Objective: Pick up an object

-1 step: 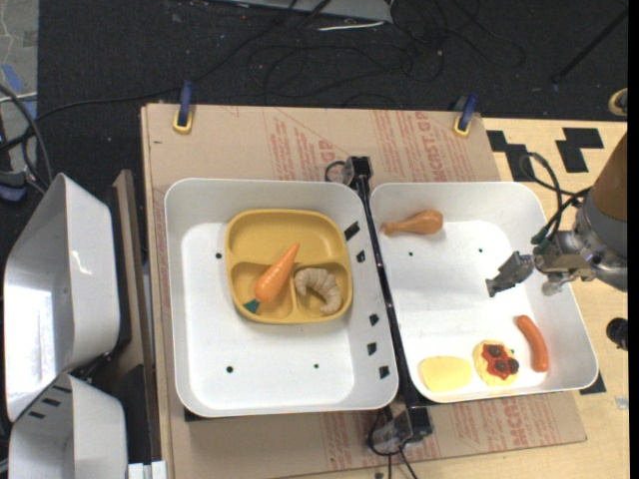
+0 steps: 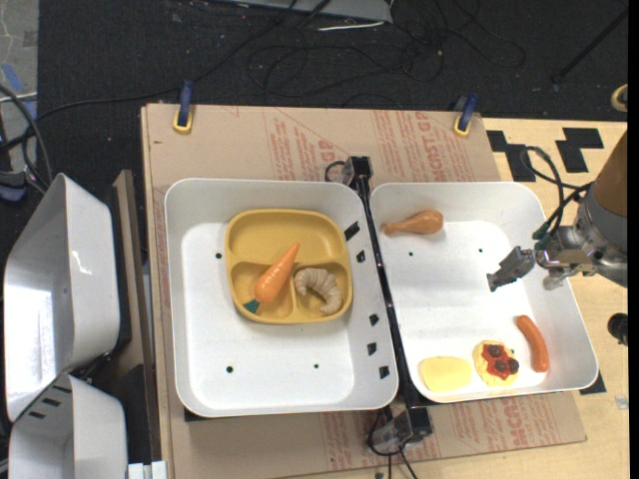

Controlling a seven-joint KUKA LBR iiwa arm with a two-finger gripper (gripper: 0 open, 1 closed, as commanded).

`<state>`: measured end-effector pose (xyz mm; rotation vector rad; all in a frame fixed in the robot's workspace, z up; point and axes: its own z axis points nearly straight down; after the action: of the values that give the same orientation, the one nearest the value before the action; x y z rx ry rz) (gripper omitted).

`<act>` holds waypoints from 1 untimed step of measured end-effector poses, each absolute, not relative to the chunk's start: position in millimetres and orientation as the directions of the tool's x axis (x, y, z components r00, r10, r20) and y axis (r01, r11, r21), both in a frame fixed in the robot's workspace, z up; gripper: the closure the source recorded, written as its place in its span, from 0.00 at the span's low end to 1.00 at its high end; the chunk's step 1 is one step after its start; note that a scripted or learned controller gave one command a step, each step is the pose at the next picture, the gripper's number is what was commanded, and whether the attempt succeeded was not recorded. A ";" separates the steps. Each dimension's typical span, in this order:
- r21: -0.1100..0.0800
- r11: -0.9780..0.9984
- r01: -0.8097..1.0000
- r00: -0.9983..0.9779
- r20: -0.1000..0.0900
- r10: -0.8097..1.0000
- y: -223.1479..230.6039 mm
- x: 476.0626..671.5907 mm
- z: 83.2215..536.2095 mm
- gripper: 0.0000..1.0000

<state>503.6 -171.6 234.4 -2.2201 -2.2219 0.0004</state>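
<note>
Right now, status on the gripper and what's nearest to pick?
Gripper over the right bin, holding nothing. Nearest: sausage and small pizza. Chicken leg far side. Nothing in the way.

The arm (image 2: 611, 203) comes in from the right edge, grey casing with the orange band showing high on the wrist. It leans leftward and down, the wrist assembly bunched with cables just behind the tool. The gripper (image 2: 507, 268) points left, angled slightly downward, its dark fingers (image 2: 514, 263) reading as one narrow wedge. Nothing sits between them. It hangs low, tip forward.
</note>
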 end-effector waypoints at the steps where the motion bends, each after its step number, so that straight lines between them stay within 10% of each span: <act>1: -0.005 0.000 1.000 0.000 0.002 1.000 -161.1 506.7 181.5 0.00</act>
<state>506.7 -161.1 181.5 -2.2185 -2.2181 0.0035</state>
